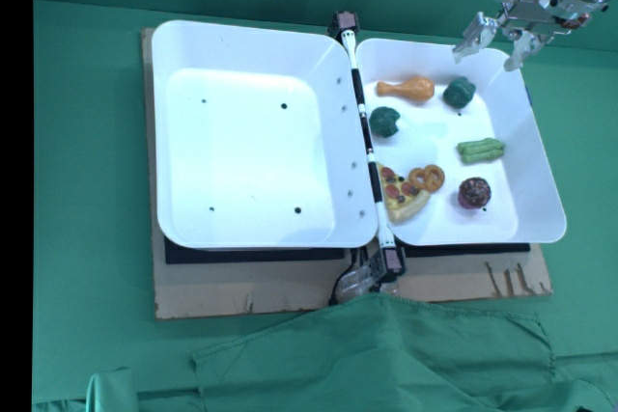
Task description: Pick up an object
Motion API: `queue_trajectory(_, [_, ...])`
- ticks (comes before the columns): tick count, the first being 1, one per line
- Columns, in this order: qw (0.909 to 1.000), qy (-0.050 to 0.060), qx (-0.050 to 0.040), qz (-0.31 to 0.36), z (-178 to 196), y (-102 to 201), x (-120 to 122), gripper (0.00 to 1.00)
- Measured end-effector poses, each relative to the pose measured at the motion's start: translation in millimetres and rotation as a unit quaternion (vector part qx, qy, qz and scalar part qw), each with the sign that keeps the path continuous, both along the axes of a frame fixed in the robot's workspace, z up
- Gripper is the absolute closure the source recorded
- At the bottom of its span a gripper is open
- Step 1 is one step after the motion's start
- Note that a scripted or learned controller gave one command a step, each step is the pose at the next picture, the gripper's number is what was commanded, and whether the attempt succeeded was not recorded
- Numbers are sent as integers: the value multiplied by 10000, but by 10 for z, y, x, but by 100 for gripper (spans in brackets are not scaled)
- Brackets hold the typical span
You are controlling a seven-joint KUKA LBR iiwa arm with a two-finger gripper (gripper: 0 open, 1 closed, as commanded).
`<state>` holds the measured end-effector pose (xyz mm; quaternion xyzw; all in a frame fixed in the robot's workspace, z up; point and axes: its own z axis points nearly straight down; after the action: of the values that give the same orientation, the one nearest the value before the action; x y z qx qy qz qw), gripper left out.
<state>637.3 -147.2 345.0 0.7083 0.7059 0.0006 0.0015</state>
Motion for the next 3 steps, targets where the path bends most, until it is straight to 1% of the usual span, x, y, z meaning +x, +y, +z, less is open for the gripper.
queue_trajectory(1, [10000, -35, -10, -13, 138, -9, 7, 100])
queue_trajectory(2, [10000, -14, -8, 20, -200, 345, 374, 100])
queue_trajectory(3, [10000, -55, -21, -6, -35, 318, 371, 100])
